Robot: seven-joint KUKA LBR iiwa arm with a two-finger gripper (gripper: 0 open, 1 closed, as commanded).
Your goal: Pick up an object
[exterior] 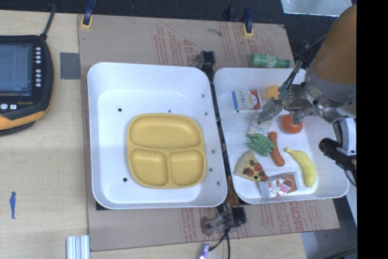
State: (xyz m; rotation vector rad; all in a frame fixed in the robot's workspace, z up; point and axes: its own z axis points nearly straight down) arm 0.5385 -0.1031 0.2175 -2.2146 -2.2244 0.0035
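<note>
The two white bins (pixel 103 130) look like smooth, slightly glossy plastic; the yellow divided tray (pixel 165 150) is matt plastic; beneath lies rough brown cardboard (pixel 151 39); the bench (pixel 42 179) is pale wood.

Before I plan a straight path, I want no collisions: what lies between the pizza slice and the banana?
In the camera view, the hot dog lies between the pizza slice and the banana.

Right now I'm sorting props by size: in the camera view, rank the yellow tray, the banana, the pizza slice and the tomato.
1. yellow tray, by far the largest
2. banana
3. pizza slice, close to the banana, so that order is unsure
4. tomato, smallest, partly hidden by the arm
</note>
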